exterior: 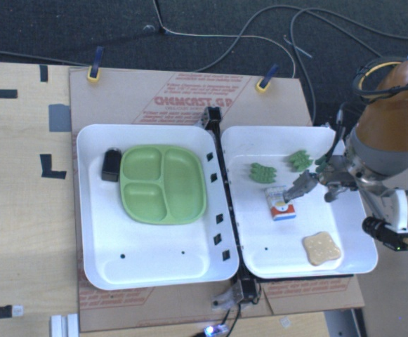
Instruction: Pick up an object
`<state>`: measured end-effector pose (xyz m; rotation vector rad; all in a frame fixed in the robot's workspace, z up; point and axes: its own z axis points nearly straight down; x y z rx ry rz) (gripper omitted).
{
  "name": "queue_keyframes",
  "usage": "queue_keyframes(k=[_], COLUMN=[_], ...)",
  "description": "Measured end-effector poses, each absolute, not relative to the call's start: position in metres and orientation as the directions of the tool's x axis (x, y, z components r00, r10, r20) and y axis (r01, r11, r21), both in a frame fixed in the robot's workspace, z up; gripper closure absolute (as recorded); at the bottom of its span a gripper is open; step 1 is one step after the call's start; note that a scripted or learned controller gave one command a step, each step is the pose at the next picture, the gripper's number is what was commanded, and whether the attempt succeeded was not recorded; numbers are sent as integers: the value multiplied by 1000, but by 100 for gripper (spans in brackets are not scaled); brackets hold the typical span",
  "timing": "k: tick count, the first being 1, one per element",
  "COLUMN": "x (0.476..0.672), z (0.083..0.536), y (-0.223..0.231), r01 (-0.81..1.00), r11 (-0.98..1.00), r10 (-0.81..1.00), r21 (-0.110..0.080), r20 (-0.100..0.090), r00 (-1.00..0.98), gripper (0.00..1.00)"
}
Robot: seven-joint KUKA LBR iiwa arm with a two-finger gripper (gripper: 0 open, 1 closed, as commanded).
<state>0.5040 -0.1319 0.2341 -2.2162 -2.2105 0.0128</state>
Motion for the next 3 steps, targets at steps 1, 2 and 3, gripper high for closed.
queue_keyframes(k=[1, 2, 3], x=[507, 510, 501], z=[240, 179, 121], y=[-132, -125, -132], r01=[1000, 1000, 1000], r11=[1, 1, -1], r10=[1000, 1000, 1000], r21=[-2, -8, -8], r20=[0, 1, 1], r00=[-1, -1, 1], gripper=[0, 0, 0])
